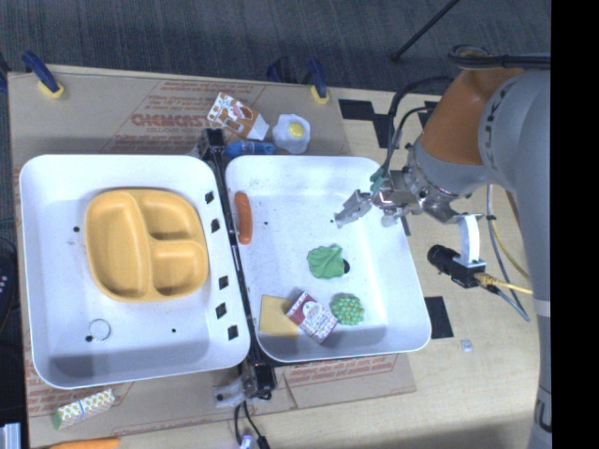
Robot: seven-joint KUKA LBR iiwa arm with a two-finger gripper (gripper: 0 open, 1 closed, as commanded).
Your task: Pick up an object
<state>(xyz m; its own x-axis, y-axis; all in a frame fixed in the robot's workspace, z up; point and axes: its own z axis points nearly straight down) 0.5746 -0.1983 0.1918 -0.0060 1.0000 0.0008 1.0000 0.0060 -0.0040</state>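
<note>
My gripper (348,210) hangs over the upper right part of the right bin (404,293), fingers pointing left and open with nothing between them. Below it, apart from it, lies a green leaf-shaped piece (326,261). Near the bin's front wall sit a round green knobbly piece (347,309), a red and white packet (313,316) and a yellow slice (271,314). An orange sausage (242,216) lies along the bin's left wall.
The left bin (37,279) holds a yellow divided tray (145,243). Behind the bins lie a small printed packet (230,113), a yellow and white item (293,132) and a blue item (249,148). A wrapped sweet (84,407) lies at the front left.
</note>
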